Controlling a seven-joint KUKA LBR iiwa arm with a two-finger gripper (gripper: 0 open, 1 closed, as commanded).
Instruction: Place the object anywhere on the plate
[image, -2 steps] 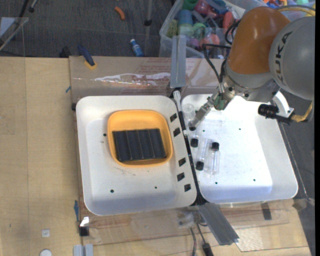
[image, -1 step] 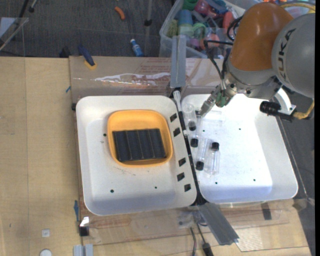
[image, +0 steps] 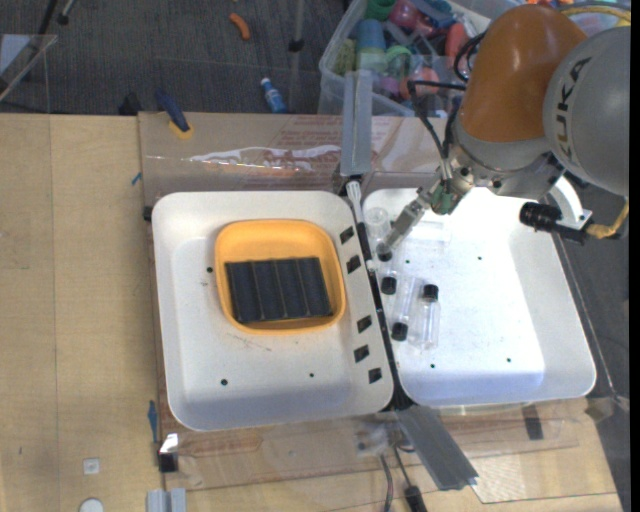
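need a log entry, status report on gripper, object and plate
Gripper low at right bin's left edge, nothing seen held. Black ridged object lying on the orange plate, left bin. Nothing obstructing.

There is one camera. It sits high above the light wooden bench (image: 70, 300) and looks down at a slant. It is far enough back to see both shallow white plastic bins, the left one (image: 200, 390) and the right one (image: 520, 340), from edge to edge. The top of the picture is the far side of the bins, where the dark floor (image: 150, 40) shows. The big grey and orange robot arm (image: 545, 80) comes in from the right, close to the camera.
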